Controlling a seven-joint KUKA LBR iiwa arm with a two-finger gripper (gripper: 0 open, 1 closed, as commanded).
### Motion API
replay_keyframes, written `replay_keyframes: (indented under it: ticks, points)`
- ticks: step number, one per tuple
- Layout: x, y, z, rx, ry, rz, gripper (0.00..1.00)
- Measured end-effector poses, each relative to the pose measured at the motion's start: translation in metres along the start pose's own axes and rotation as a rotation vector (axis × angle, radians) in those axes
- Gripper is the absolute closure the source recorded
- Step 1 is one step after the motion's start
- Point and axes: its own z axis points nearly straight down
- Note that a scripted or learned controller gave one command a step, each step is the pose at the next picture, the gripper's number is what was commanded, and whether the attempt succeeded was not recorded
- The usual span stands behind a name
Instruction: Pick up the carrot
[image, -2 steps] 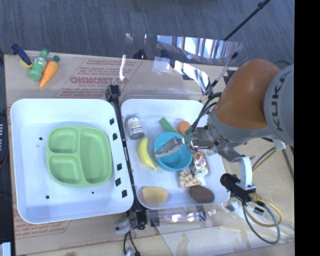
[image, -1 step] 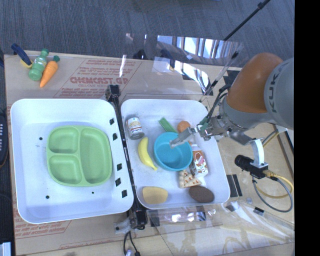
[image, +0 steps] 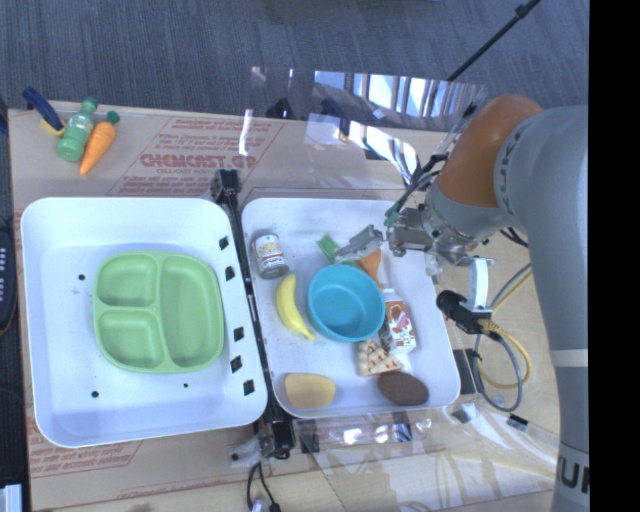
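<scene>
A carrot (image: 372, 264) lies in the right bin (image: 300, 215), at the far rim of a blue bowl (image: 345, 301). Its orange body pokes out by the bowl and its green top (image: 326, 247) points left. My gripper (image: 358, 243) reaches in from the right and sits low, right over the carrot's middle, hiding part of it. I cannot make out whether it touches or grips the carrot. A second toy carrot (image: 97, 148) lies outside the bins on the cardboard at the far left, next to a green bottle (image: 75, 135).
The right bin also holds a small can (image: 268, 254), a banana (image: 292, 307), a waffle (image: 377, 357), a snack packet (image: 398, 322), a yellow-brown lump (image: 310, 390) and a dark brown one (image: 403, 387). A green divided plate (image: 160, 311) sits in the left bin (image: 40, 230).
</scene>
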Motion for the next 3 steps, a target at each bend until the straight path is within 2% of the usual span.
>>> replay_keyframes:
  ticks: [1, 2, 3]
  points:
    - [0.025, 0.055, 0.071, -0.001, 0.017, 0.207, 0.0]
    - [0.024, 0.055, 0.06, 0.003, 0.013, 0.199, 1.0]
    - [0.092, 0.053, -0.006, -0.001, 0.002, 0.375, 1.0]
